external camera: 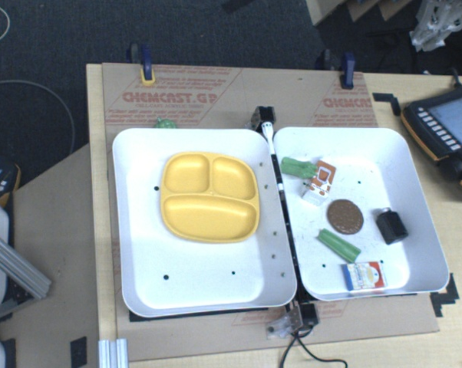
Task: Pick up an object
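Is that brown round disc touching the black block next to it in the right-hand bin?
Apart. In the camera view, a strip of white bin floor shows plainly between the brown disc and the black block to its right.

A yellow divided plate (210, 196) lies in the left bin (139, 251). The right bin (415, 198) holds a green block (297, 167) touching an orange-and-white piece (320, 181), a brown disc (344, 215) at centre, a black block (391, 226), a green stick (338, 245) and a small box (364, 276) near the lower rim.
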`<state>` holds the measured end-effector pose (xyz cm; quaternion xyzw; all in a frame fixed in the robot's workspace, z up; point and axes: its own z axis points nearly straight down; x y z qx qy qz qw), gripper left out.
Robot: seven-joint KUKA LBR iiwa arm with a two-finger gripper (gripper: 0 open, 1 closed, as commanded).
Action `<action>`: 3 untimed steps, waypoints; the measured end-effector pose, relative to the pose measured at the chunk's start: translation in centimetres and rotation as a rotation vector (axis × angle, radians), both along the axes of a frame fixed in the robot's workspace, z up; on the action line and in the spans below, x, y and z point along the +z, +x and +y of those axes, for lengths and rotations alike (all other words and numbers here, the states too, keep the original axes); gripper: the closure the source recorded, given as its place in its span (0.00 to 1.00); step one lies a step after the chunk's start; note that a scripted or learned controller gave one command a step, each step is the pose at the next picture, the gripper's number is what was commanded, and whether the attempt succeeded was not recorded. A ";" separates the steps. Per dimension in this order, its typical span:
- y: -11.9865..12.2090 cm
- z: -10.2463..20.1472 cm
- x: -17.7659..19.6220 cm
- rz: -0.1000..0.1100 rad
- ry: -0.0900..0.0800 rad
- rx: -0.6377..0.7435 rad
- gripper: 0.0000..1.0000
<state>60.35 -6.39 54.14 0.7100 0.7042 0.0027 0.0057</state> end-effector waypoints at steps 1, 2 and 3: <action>0.9 0.9 -6.3 0.019 0.004 0.008 1.00; -0.9 -9.9 -2.7 0.006 -0.002 -0.004 1.00; -1.6 -8.6 -9.0 0.019 0.006 0.007 1.00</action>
